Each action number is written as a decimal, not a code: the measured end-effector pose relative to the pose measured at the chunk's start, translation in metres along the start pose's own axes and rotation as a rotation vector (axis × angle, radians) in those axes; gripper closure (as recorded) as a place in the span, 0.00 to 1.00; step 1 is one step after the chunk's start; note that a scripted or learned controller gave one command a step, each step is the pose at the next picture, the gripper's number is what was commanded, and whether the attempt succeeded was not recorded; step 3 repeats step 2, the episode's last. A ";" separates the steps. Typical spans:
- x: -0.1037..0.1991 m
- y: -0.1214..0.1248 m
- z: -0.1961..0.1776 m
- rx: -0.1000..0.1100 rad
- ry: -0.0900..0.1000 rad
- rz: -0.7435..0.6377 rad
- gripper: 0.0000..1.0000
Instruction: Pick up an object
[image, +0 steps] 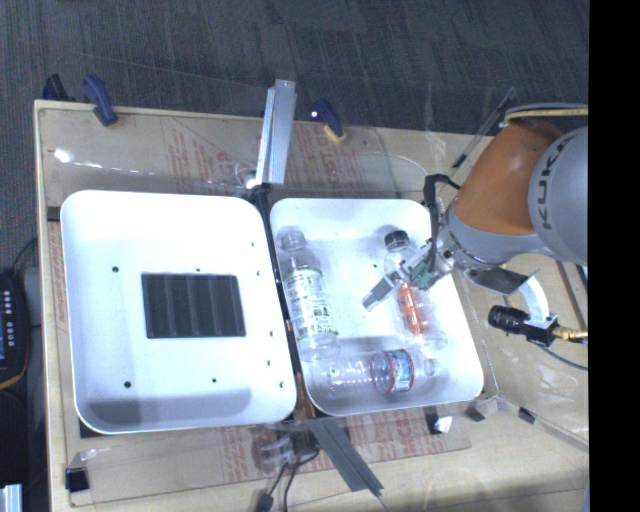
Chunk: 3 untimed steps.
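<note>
Bottles in the right bin (460, 375): one clear bottle (372, 371) lies along the near wall at six o'clock, a second clear bottle (305, 288) along the left wall at nine o'clock, and a small orange bottle (413, 308) lies at three o'clock. Gripper (400, 280) hangs over the orange bottle's far end; whether its fingers stand apart or together cannot be told. Good practice, as a judgement: centre on the bottle's middle and straddle its width. The left bin (100, 240) lies beyond.

Left white bin (90, 225) sitting on desk (150, 130), dark grille (193, 305) showing in floor. Blue clamps (100, 100) gripping far desk edge.
</note>
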<state>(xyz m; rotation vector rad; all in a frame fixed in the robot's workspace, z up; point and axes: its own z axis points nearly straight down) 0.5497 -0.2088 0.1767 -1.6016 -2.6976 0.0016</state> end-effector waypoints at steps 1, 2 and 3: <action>-0.014 0.023 0.004 -0.002 -0.003 0.037 0.00; 0.010 0.029 -0.022 -0.003 -0.005 -0.008 0.00; 0.010 0.029 -0.022 -0.003 -0.005 -0.008 0.00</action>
